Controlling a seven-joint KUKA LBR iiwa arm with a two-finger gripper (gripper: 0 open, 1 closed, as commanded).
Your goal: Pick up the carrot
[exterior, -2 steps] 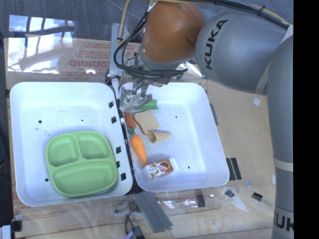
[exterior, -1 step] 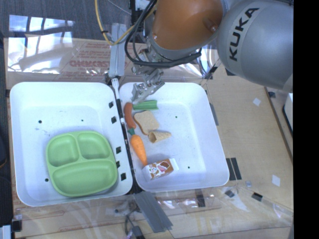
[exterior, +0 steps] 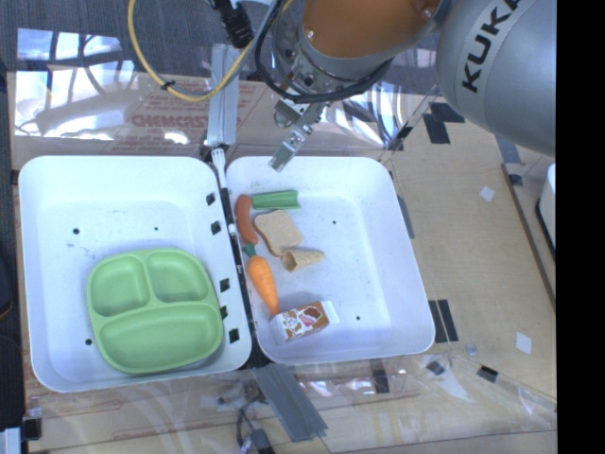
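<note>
The carrot [exterior: 264, 283] is orange with a small green top. It lies in the right bin [exterior: 378, 253], close to that bin's left wall and pointing toward the front. My gripper [exterior: 289, 143] hangs from the orange-banded wrist over the right bin's back edge, well behind the carrot and apart from it. Nothing shows in its grasp.
Around the carrot lie a red sausage [exterior: 245, 218], a green vegetable stick [exterior: 275, 199], a bread slice [exterior: 278, 232], a small cone [exterior: 302, 258] and a little carton [exterior: 304, 321]. The left bin [exterior: 57, 216] holds a green divided plate [exterior: 151, 308].
</note>
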